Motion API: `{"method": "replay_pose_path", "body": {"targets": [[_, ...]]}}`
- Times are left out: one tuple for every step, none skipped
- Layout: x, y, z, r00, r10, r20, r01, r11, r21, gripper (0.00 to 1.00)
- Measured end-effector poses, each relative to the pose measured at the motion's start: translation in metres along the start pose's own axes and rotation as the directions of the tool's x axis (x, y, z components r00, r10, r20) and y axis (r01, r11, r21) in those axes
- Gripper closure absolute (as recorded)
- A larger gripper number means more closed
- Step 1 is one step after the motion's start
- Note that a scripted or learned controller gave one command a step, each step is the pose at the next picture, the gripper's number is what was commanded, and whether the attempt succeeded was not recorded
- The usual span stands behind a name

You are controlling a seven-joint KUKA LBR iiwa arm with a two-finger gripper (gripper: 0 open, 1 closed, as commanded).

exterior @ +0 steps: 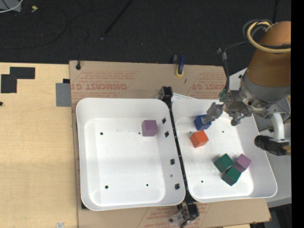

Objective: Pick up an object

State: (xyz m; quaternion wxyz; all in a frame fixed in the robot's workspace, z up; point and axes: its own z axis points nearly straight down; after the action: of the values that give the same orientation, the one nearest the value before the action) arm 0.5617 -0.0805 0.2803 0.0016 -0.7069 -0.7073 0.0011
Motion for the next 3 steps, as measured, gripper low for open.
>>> {"method": "replay_pose_path", "body": {"targets": [[-0.043, -0.007, 0.129, 1.0, 0.003, 0.0, -0.003, 1.0, 0.003, 0.0], [-0.044, -0.058, 0.168, 1.0, -0.002, 0.006, 0.002, 1.0, -0.022, 0.0], [-0.013, -0.003, 0.193, 1.0, -0.004, 0.0, 0.004, 1.0, -0.008, 0.0]]}}
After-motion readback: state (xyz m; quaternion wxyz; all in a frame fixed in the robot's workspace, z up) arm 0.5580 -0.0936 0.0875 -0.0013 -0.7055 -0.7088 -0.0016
